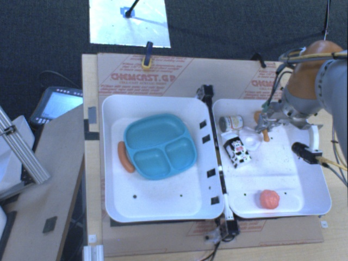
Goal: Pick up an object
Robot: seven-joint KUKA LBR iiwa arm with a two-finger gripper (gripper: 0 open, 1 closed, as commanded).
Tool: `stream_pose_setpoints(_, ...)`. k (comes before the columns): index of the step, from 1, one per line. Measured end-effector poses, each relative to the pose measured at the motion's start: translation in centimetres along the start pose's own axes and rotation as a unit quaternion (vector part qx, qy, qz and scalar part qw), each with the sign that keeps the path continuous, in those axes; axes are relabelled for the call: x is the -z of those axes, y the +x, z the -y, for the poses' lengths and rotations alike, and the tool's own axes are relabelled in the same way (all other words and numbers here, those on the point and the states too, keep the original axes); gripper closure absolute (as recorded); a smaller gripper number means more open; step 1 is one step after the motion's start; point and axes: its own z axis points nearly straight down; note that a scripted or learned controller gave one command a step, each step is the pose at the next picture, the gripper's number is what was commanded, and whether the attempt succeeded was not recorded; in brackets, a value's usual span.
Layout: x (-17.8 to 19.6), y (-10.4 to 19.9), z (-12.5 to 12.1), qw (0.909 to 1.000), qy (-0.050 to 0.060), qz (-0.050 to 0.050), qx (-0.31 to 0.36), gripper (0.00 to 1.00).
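My gripper (263,126) hangs low over the back of the right bin (312,200), close to its far wall. Just left of it lies a small tin can (231,123) on its side. A black-and-white cow-patterned toy (237,151) lies in front of the can, with a pale clear piece (250,142) beside it. A small orange thing (266,136) shows right under the gripper; whether it is held is unclear. A pink-red ball (269,199) rests near the bin's front edge.
The left bin (111,200) holds a blue divided plate (160,145) and an orange sausage (125,156) at the plate's left. A black divider strip (213,145) runs between the bins. A grey device (54,106) sits off the bench to the left.
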Motion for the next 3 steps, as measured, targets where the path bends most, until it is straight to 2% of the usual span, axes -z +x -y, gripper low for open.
stream_pose_setpoints(2, 11.7, 1.1, -0.1, 1.0000, -0.002, 0.001, 0.000, 1.00)
stream_pose_setpoints(3, 16.2, 1.5, -0.6, 1.0000, -0.001, 0.000, 0.000, 1.00)
